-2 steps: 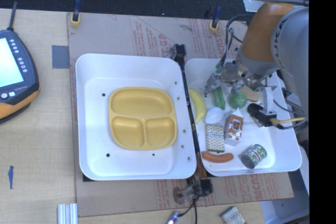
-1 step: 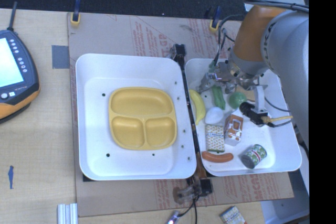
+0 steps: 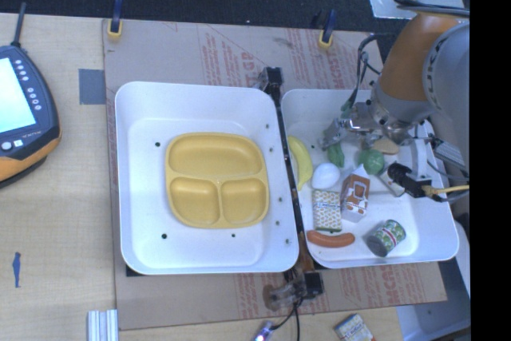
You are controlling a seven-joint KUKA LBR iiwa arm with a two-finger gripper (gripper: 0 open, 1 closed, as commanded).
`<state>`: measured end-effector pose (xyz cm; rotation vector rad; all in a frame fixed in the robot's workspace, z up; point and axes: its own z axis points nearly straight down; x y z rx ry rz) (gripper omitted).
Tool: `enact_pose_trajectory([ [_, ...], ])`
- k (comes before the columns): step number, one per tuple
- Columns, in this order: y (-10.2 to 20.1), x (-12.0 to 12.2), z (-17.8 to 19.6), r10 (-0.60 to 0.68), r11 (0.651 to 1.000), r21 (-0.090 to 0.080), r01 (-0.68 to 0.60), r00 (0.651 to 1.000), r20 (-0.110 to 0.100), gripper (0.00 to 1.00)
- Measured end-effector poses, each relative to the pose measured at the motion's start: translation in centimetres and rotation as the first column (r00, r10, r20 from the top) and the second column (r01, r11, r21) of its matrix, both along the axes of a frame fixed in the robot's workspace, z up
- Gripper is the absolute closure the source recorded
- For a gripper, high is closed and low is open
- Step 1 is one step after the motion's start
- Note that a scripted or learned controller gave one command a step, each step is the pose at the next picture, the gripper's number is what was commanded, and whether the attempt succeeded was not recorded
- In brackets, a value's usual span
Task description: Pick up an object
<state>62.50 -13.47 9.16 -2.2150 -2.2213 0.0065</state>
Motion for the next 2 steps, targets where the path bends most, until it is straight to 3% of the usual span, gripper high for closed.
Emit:
enact_pose_trajectory([
  [1,1.9,-2.0,0.0,0.003,1.0,-0.002,-0.003,1.0,0.001,0.0],
  [2,1.7,-2.0,1.0,0.005,1.0,-0.003,-0.005,1.0,-0.002,1.0],
])
